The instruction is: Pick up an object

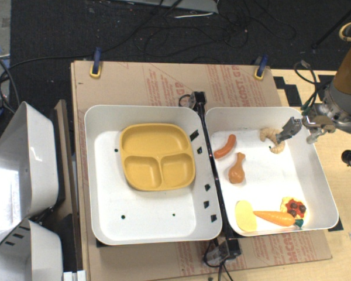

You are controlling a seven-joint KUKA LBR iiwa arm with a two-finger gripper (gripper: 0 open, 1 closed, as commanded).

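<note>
My gripper point(300, 133) hangs over the right bin's far right side, open, with nothing between its fingers. Its left finger point(289, 127) reaches toward a small beige lumpy toy point(271, 138) and is close to or touching that toy's right end. Elsewhere in the right bin point(316, 168) lie an orange-red sausage point(224, 146), a brown drumstick point(237, 168), a pale yellow slice point(244, 215), an orange carrot point(275, 218) and a red and yellow toy point(294, 207).
The left bin point(105, 204) holds a yellow divided plate point(158, 157). A raised rim point(207, 157) separates the two bins. The arm's grey wrist and orange band point(346, 92) come in from the right edge. White containers point(17, 174) stand off the bench at left.
</note>
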